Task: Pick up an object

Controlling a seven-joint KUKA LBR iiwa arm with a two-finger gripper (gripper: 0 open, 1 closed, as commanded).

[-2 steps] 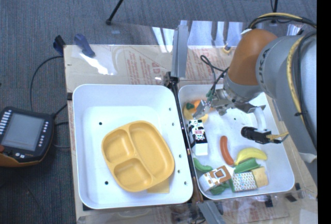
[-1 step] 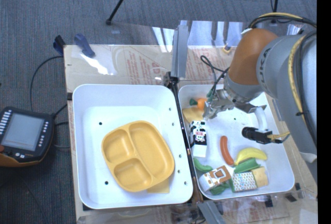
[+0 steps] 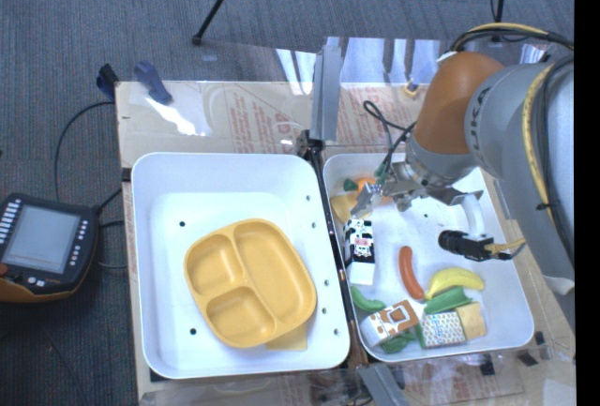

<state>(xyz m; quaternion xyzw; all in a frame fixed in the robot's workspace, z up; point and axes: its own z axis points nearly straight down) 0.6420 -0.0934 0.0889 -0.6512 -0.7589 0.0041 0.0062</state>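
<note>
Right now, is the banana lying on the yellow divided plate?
No. The banana lies in the right bin beside the sausage, while the yellow divided plate sits in the left bin.

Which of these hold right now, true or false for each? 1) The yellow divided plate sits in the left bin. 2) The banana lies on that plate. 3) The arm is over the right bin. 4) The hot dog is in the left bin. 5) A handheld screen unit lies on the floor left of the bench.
1) True: the yellow divided plate sits in the left bin.
2) False: the banana lies in the right bin, apart from the plate.
3) True: the arm reaches over the right bin's upper part.
4) False: the hot dog is in the right bin, left of the banana.
5) True: the handheld screen unit lies on the floor left of the bench.
</note>
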